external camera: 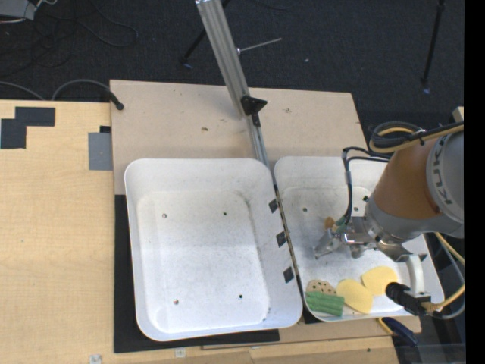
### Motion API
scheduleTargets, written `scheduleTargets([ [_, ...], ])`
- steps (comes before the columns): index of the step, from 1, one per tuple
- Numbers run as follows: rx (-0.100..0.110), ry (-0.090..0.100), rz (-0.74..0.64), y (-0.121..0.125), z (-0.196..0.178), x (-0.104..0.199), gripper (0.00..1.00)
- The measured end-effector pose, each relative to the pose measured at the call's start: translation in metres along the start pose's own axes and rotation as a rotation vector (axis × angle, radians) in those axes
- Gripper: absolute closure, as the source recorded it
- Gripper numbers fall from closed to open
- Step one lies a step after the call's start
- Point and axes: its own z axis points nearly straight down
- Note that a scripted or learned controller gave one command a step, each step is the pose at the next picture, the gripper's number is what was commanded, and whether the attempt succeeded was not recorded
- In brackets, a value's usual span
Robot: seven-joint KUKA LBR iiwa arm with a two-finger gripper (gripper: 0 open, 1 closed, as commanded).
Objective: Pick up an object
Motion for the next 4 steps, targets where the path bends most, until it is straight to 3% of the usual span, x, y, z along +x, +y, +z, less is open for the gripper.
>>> scheduleTargets([
  [1, -0.007, -0.002, 0.001, 0.001, 0.019, 0.000, 0.00],
  [2, -0.006, -0.001, 0.007, 0.000, 0.009, -0.001, 1.00],
  [4, -0.011, -0.003, -0.003, -0.009, -0.106, 0.001, 1.00],
])
